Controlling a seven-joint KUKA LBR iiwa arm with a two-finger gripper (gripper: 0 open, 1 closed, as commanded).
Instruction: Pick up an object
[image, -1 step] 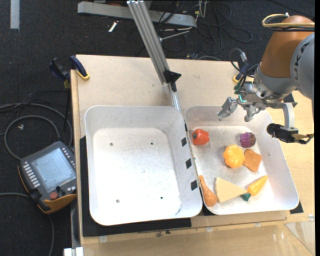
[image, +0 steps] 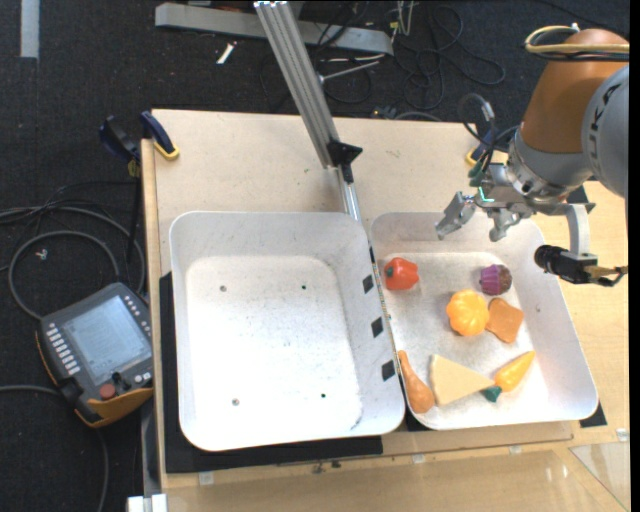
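Two bins are set side by side on the bench. All the toy foods are gathered in the right bin: a tomato at its left, a cheese wedge nearer the front, between two carrots.

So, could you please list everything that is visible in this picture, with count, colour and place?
Shallow white plastic bins: 2, white, side by side on the bench.
Red toy tomato: 1, red, right bin, upper left.
Purple round toy: 1, purple, right bin, upper right.
Yellow toy pepper: 1, yellow, right bin, centre.
Orange block: 1, orange, beside the pepper.
Pale yellow wedge: 1, right bin, lower part.
Orange toy carrots: 2, lower left, lower right.
Grey handheld pendant: 1, floor, left.
Gripper: 1, grey, above right bin's upper edge.
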